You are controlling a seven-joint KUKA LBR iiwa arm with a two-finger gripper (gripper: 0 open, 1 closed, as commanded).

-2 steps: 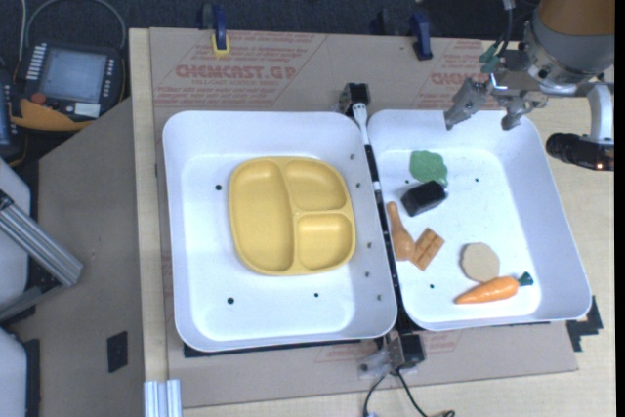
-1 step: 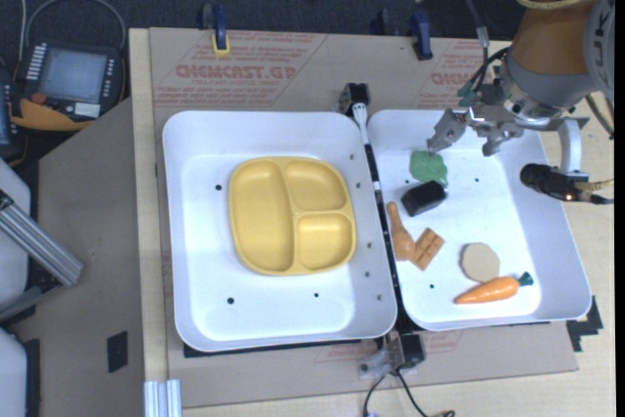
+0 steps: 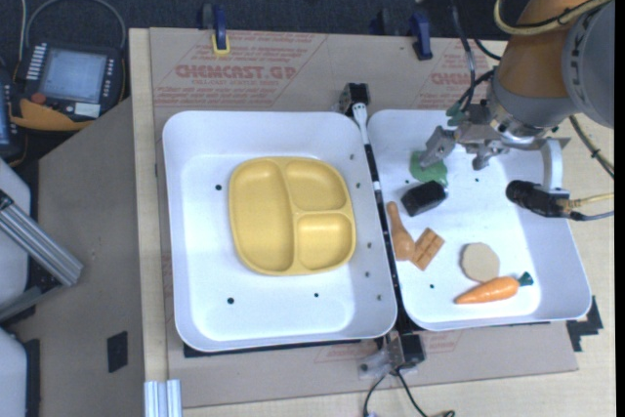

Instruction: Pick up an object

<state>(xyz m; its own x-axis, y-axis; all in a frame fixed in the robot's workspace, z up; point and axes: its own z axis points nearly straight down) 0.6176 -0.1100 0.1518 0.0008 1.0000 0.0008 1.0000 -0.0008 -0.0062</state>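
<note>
The arm (image 3: 547, 44) reaches in from the right and hangs over the far part of the right bin (image 3: 562, 278). Its pincer (image 3: 459, 144) is low there, just beside a small green object (image 3: 431, 169) and near a black block (image 3: 424, 198). I cannot tell if the pincer is released or clenched, because the wrist hides much of it from this slanted view. No object is visible between its parts, so I judge that nothing is picked up yet.

The other things in the right bin lie apart from the pincer: an orange stick (image 3: 399, 229) by the left wall, a brown wafer-like piece (image 3: 426, 249) touching it, a pale round disc (image 3: 479, 260), and a toy carrot (image 3: 490, 289) near the front. The left bin (image 3: 195, 288) carries a yellow divided plate (image 3: 291, 214).

The task seems to be in the approach step. The descent onto one object, the closing and the lift are left to do.
</note>
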